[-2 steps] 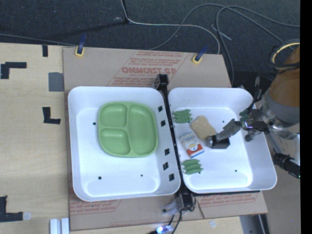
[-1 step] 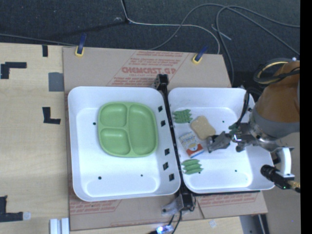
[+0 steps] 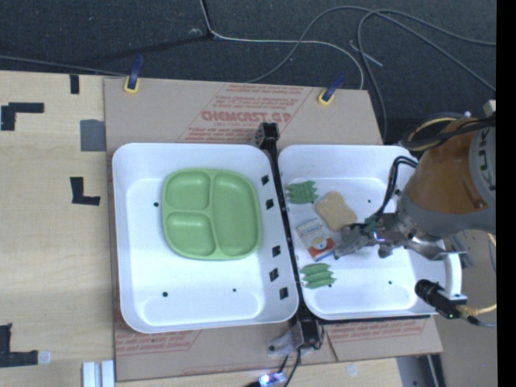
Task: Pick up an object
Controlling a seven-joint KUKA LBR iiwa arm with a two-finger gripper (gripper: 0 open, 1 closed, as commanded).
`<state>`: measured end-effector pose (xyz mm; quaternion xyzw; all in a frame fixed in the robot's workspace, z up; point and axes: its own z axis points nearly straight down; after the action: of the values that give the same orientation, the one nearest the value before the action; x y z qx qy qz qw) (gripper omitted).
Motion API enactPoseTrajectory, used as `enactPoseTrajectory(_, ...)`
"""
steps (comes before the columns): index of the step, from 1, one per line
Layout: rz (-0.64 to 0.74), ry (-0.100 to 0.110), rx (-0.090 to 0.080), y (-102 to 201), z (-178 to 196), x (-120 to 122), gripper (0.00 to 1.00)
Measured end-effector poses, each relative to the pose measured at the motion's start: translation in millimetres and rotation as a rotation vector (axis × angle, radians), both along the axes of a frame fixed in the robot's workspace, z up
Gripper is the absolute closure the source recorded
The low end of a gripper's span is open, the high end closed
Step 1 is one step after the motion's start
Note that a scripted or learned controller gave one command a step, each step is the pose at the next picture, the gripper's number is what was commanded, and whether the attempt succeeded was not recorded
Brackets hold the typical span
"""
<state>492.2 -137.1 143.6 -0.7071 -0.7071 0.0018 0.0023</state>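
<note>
We see the hand point(image 3: 348, 240), its grip state unreadable, low beside the tan block point(image 3: 334, 210) and small packet point(image 3: 313, 232); crowding risks a glancing miss.

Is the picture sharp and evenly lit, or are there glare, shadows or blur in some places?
In the camera view the light is soft and even; the white bins look bright without harsh glare, and the green plate casts only a faint shadow. The whole image is slightly soft: the print on the small packet is unreadable, and the gripper looks blurred, so its fine details are unclear.
</note>
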Motion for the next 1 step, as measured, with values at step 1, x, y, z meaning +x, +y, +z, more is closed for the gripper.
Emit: enactPoseTrajectory(1,-0.001,-0.007,-0.002,-0.3,-50.4,0.7,0.0)
